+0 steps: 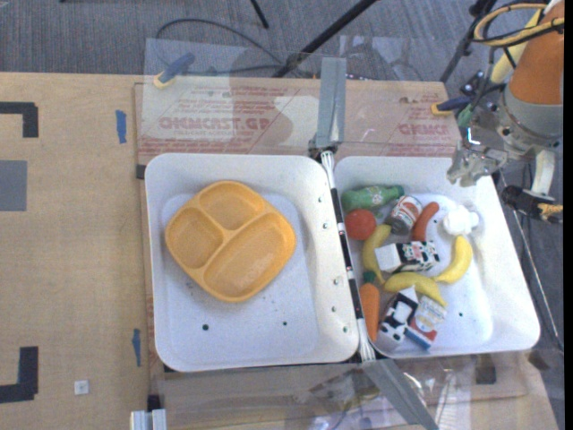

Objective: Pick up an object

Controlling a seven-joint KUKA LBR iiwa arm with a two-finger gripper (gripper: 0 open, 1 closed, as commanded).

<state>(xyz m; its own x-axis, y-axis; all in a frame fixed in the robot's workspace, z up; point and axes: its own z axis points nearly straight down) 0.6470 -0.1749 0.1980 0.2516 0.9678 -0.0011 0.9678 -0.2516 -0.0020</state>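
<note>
I am hovering my gripper (469, 167) above the right bin's (510, 325) far corner, holding nothing; whether my fingers are parted, I cannot tell. The toys (407, 258) are lying heaped inside, awaiting a pick.

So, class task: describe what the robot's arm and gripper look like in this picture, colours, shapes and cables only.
The arm enters at the right: a rounded orange band sits above a grey wrist section. Yellow and black cables loop beside it near the top edge. Below the wrist hangs the gripper, a small metallic grey piece with dark fittings, too small to make out its finer markings.
</note>
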